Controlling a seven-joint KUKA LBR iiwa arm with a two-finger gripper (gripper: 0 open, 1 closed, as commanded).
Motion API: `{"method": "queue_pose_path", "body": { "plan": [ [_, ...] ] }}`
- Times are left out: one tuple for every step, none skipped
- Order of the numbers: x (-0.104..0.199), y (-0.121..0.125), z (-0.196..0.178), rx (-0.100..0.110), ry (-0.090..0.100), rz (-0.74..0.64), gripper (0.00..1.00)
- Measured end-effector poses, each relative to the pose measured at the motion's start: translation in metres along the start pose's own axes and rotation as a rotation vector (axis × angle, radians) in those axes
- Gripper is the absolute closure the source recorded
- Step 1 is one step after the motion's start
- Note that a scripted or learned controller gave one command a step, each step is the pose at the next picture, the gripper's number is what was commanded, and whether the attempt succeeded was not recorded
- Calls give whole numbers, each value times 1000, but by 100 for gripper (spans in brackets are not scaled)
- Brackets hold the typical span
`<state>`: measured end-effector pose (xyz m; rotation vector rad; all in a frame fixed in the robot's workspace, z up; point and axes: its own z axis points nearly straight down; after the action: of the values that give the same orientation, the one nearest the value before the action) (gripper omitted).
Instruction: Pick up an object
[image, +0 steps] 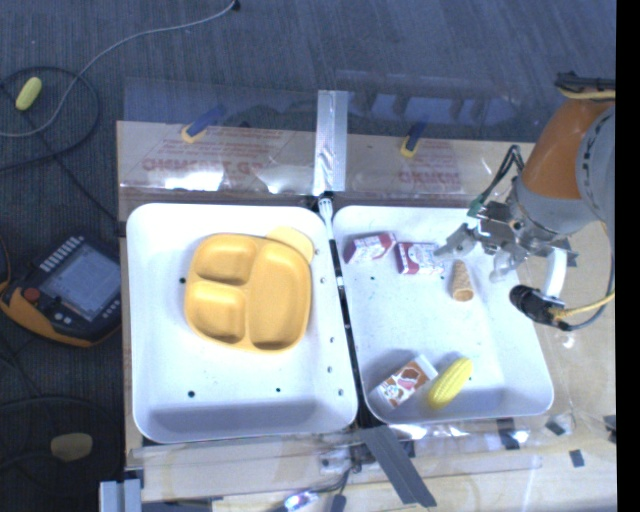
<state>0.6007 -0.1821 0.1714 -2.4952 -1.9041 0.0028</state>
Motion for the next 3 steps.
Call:
{"method": "queue_pose_path", "body": {
  "plan": [
    [9,36,68,-22,-3,7,0],
    [52,27,72,-33,-8,-147,0],
    [49,22,71,-38,-4,-121,0]
  ]
}}
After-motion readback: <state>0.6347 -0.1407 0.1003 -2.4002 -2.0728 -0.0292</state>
